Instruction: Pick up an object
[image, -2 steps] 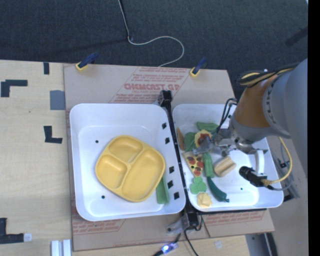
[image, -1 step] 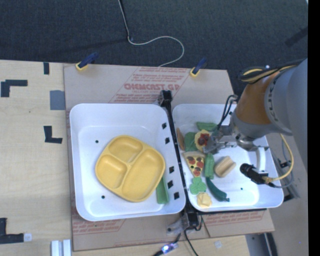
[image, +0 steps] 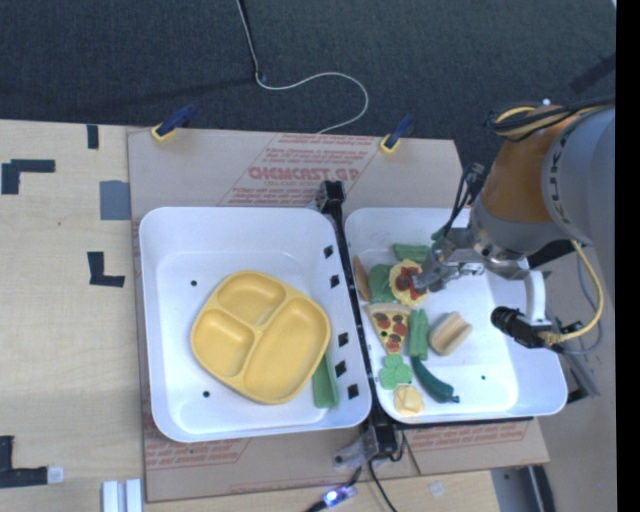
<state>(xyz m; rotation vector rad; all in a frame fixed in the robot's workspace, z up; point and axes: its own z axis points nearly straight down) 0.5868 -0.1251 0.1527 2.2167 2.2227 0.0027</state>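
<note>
Camera view: gripper (image: 432, 272) low in right bin (image: 520, 385), at pizza toy (image: 406, 281)'s 3 o'clock edge; finger spread can't tell; contact unclear.

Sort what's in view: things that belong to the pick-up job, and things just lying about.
Job:
gripper, low over the right bin
pizza slice under it
second pizza slice
bread roll
green pieces

Lying about:
yellow divided plate in the left bin
clamps
white cable

Bench surface, as we found it.
We note a cardboard sheet (image: 300, 175) on the bench (image: 60, 330), bearing two white bins (image: 160, 250).
</note>
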